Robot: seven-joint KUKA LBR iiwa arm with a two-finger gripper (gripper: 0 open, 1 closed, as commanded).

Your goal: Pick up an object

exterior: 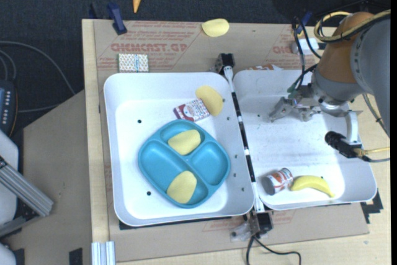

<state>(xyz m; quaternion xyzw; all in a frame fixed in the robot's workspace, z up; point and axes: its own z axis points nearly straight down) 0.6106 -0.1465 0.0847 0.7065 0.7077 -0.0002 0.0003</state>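
Camera view | bins (124, 133) 2 | banana (313, 185) 1 | can (277, 180) 1

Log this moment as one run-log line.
gripper: over right white bin, nothing held | yellow banana, small can: near front wall, untouched

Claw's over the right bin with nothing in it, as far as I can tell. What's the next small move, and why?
Probably shift the claw toward the near end of the right bin, to above the banana. The claw hangs over bare floor at the bin's far end, while the banana and can lie at the near edge; the banana lies flat with room around it.
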